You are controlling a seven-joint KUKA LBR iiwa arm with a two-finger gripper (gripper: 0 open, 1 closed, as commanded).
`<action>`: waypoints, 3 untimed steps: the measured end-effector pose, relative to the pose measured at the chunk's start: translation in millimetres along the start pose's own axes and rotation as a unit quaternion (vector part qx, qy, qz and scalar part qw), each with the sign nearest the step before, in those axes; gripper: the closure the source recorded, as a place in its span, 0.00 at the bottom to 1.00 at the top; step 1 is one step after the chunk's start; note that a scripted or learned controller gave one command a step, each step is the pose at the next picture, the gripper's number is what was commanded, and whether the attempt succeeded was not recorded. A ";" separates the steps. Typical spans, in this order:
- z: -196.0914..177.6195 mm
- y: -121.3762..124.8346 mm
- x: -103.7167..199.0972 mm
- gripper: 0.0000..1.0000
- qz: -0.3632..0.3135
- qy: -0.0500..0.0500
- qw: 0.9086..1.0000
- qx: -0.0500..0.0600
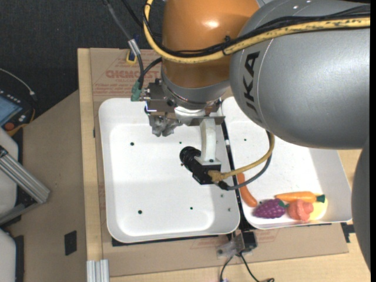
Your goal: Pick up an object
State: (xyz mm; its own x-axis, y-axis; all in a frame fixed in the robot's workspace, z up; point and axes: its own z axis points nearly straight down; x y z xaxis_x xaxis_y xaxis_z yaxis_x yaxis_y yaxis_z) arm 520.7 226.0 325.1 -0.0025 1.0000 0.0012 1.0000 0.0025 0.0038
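Observation:
My gripper (pixel 163 126) hangs over the far part of the left bin (pixel 147 213), under the orange wrist band; nothing shows beneath it but white bin floor. Toy food lies in the near corner of the right bin (pixel 329 169): a small orange-red piece (pixel 247 195) by the divider, a purple grape bunch (pixel 269 208), a red-pink fruit (pixel 300 211), an orange carrot (pixel 299 196) and a yellow piece (pixel 319 209) behind it. The gripper is well to the left of and farther back than these.
Both bins rest on a brown cardboard sheet (pixel 94 157). The big grey arm covers most of the right bin's far half. A metal rail (pixel 20 178) lies off the bench at the left.

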 end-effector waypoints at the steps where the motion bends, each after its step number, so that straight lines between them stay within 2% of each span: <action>1: 103.9 25.2 -3.1 1.00 0.002 -0.003 1.000 0.008; 2: 107.3 32.7 -1.7 1.00 0.001 -0.001 1.000 0.003; 3: 175.6 81.7 -3.1 1.00 0.002 -0.002 1.000 0.003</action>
State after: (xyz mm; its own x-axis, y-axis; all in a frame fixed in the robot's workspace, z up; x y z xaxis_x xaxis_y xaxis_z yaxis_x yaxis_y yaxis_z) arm 603.1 223.3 149.9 0.0017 1.0000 -0.0021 1.0000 -0.0017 -0.0016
